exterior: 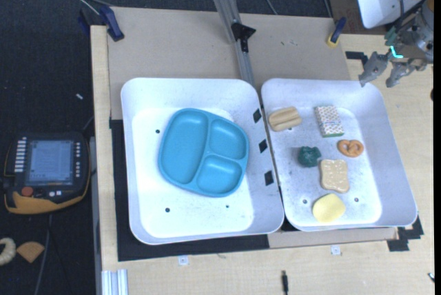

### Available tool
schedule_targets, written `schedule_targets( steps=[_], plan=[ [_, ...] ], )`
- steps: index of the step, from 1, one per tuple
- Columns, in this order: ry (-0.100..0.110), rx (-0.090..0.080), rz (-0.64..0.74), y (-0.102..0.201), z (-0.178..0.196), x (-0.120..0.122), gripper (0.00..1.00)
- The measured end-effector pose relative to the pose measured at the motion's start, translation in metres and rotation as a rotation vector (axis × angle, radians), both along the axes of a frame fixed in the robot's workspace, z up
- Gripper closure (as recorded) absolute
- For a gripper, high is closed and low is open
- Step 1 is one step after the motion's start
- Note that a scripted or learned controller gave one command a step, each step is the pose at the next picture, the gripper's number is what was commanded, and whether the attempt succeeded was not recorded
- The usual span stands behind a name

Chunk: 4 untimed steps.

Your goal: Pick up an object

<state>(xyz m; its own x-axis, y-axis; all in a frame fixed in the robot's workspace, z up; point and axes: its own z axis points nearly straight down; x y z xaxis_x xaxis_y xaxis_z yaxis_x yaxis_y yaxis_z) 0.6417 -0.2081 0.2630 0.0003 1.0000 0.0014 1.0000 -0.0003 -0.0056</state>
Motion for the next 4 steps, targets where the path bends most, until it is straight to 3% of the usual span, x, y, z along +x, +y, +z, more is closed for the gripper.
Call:
schedule_targets(
  steps=[1,4],
  plan=[
    [-0.006,-0.001,0.001,0.0,0.003,0.001,0.0],
    [-0.001,0.0,0.002,0.021,-0.161,0.001,0.0]
  ],
)
